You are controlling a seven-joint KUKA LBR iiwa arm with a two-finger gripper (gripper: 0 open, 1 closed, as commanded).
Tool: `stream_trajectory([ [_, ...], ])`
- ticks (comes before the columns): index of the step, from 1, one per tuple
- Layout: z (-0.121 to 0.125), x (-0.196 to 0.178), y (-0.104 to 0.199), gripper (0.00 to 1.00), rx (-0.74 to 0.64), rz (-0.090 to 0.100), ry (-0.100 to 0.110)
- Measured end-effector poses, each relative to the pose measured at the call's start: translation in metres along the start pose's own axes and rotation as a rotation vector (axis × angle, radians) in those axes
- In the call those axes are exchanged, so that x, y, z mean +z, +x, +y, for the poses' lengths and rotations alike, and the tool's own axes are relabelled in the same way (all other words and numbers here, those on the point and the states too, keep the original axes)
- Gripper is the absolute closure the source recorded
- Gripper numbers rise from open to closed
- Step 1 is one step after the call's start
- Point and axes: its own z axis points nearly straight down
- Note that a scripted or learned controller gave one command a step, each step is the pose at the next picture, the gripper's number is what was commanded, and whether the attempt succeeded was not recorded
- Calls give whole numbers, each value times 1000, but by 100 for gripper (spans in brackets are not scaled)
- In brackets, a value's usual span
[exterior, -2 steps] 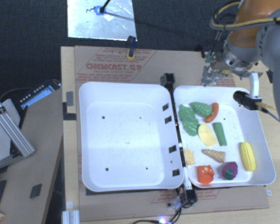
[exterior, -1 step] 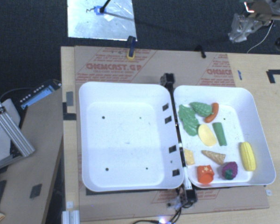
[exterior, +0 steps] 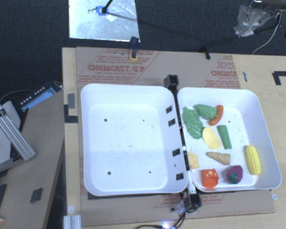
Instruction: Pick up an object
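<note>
The right white bin [exterior: 264, 128] holds several toy foods. Two leafy green pieces [exterior: 193, 123] [exterior: 206, 111] lie at its back left beside a small orange carrot [exterior: 217, 114]. A green pod [exterior: 224, 136] and a pale yellow oval [exterior: 211, 138] sit mid-bin. Nearer the front are a tan wedge [exterior: 218, 157], a yellow block [exterior: 193, 161], a red-orange pepper [exterior: 209, 178], a purple piece with a green top [exterior: 234, 174] and a corn cob [exterior: 252, 159]. My gripper [exterior: 244, 27] hangs high at the top right, beyond the bench's far edge and well away from both bins.
The left white bin [exterior: 93, 142] sits beside the right one, joined by a black-clipped divider [exterior: 177, 132]. A yellow clamp [exterior: 133, 55] stands at the bench's back edge. A shiny sheet [exterior: 86, 13] lies on the dark floor behind. An aluminium frame [exterior: 9, 132] is at the left.
</note>
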Motion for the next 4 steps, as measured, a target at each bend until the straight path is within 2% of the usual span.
stream_trajectory([
  [1,3,-46,14,100,0,0,0],
  [2,3,-43,32,100,1,1,5],
  [3,2,53,41,100,1,0,14],
  [4,3,13,46,100,1,0,2],
])
